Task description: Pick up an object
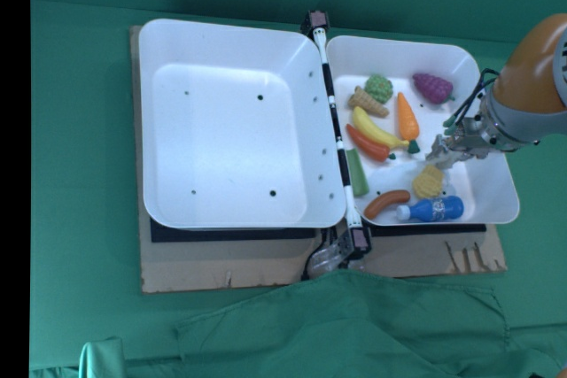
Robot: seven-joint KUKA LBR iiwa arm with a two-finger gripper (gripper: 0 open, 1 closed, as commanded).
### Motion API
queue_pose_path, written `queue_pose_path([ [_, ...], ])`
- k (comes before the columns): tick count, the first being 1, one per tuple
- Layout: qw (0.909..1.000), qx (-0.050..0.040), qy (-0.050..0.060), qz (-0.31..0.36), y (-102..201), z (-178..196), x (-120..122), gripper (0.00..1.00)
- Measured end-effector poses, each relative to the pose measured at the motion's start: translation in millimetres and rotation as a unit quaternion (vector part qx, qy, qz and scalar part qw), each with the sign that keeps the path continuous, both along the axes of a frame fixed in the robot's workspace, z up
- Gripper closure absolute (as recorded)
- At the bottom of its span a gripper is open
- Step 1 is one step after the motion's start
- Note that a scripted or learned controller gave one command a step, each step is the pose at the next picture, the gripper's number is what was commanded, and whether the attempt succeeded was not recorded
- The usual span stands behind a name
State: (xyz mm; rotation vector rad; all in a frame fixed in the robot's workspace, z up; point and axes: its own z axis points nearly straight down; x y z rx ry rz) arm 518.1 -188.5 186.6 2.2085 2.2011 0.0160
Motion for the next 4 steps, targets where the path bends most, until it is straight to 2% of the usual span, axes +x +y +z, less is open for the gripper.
queue_pose_path([
  [1, 1.0000, -0.0014, -0.001, -0.001, 8.2, 0.1, -27.7, 1.00],
  [2, 1.0000, 0.0005, 0.000, 0.000, 0.2, -0.3, -42.6, 1.00],
  [4, 1.0000, -0.0019, -0.005, -0.001, -1.2, 11.8, -42.9, 1.00],
])
